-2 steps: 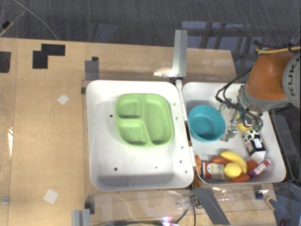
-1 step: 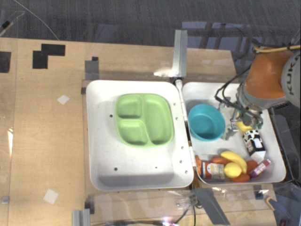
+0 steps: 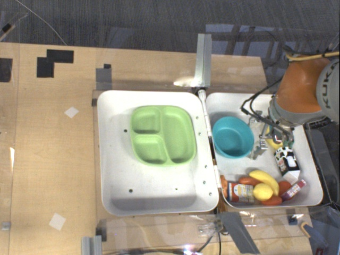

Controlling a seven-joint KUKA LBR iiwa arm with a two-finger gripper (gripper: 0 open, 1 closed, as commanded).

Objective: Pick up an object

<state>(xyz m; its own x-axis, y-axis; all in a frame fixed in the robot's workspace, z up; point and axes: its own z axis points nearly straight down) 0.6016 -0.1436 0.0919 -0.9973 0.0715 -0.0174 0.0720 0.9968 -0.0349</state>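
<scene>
reaching down, tool (image 3: 271, 141) beside blue bowl (image 3: 232, 137)

Two bins side by side on bench (image 3: 48, 158). Left bin (image 3: 114, 193): divided plate (image 3: 162, 135) near centre. Right bin (image 3: 223, 105): bowl (image 3: 232, 137) at left; bottle (image 3: 287, 161) right of bowl; banana (image 3: 264, 178), lemon (image 3: 262, 192) and jar (image 3: 237, 191) along front edge. Gripper (image 3: 272, 139) between bowl and bottle.

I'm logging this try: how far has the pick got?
Done: the arm has reached the right bin, its gripper low beside the blue bowl. In hand: nothing visibly between the fingers. Left: grasp and lift; the banana, lemon and bottle lie at the bin's near end.
</scene>
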